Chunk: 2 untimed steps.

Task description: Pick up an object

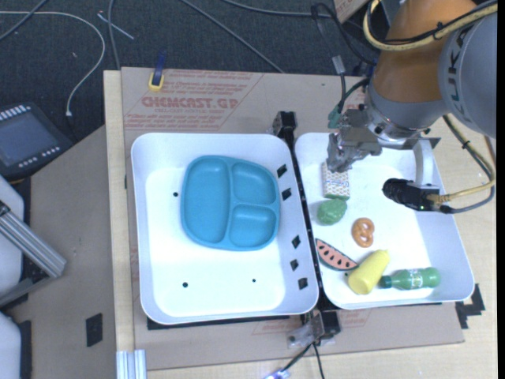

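Gripper low over right bin, tips at top edge of patterned block; can't tell if block is actually between them. Below block: green lump, pretzel, watermelon slice, yellow piece, green bottle. Left bin w/ blue divided plate.

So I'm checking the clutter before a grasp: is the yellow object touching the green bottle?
Touching. The camera view shows the yellow object lying against the green bottle, with no white bin floor between them.
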{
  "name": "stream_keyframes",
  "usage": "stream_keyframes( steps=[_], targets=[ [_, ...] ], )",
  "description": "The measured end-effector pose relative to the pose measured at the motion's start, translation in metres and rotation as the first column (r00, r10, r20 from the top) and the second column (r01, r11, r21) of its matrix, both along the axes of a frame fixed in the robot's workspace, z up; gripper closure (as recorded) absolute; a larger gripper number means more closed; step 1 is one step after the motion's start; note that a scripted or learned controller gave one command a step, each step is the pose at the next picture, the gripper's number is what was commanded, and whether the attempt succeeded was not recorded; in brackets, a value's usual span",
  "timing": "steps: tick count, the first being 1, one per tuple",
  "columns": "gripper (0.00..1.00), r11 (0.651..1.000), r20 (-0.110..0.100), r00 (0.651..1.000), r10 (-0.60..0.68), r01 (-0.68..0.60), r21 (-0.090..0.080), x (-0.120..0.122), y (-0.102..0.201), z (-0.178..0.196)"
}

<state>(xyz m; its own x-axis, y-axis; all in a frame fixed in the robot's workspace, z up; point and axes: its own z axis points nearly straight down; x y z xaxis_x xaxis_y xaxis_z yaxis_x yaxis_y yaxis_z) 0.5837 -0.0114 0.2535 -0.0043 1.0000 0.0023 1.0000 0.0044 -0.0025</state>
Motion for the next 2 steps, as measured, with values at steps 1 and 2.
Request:
stream_keyframes(
  steps=[1, 2],
  targets=[
    [1.00, 1.000, -0.002, 1.000, 0.000, 0.000, 0.000, -0.020, 0.040, -0.008],
    [1.00, 1.000, -0.002, 1.000, 0.000, 0.000, 0.000, -0.039, 0.088, -0.013]
  ],
)
